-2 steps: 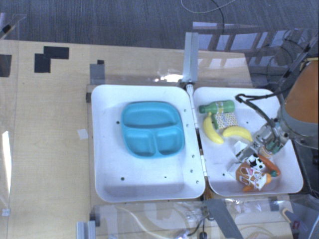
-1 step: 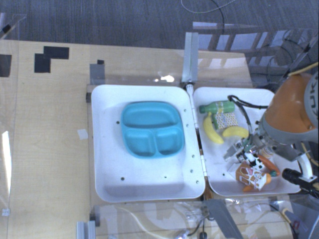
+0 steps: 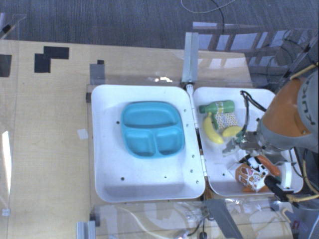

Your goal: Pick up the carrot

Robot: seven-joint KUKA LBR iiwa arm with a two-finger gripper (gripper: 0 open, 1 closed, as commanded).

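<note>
Approaching the carrot [image 3: 269,165] calls for a descent along its long axis; this slim, smooth orange taper lies just below-right of the fingers [image 3: 238,144], whose spread cannot be told. Beyond them: curved yellow banana [image 3: 213,132], green bottle [image 3: 219,107], moulded blue tray [image 3: 151,129].

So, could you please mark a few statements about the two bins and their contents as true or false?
1. The blue divided plate lies in the left bin. True.
2. The banana lies on the blue plate. False: it lies in the right bin.
3. The green bottle lies near the right bin's far edge. True.
4. The carrot sits in the left bin. False: it is in the right bin, beside the arm.
</note>
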